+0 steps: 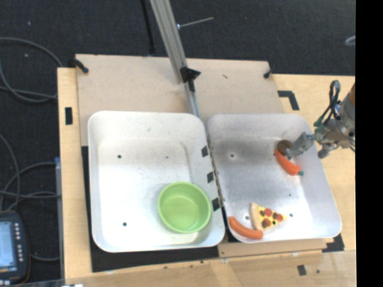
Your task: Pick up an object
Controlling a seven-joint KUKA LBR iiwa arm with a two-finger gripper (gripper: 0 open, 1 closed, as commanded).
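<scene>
Two shallow white bins are seen side by side on the counter in the camera view. In the right bin, an orange sausage-like piece lies near the upper right area, its long axis running diagonally from upper left to lower right. A dark brown item is seen touching its upper left end. The end effector is positioned just beside that end, entering from the right edge, with the arm low over the bin's right rim. Whether anything is pinched cannot be told. Near the front rim, a second orange sausage lies roughly left to right, just beside a pizza slice toy. In the left bin, a green bowl sits upright near the front right corner.
</scene>
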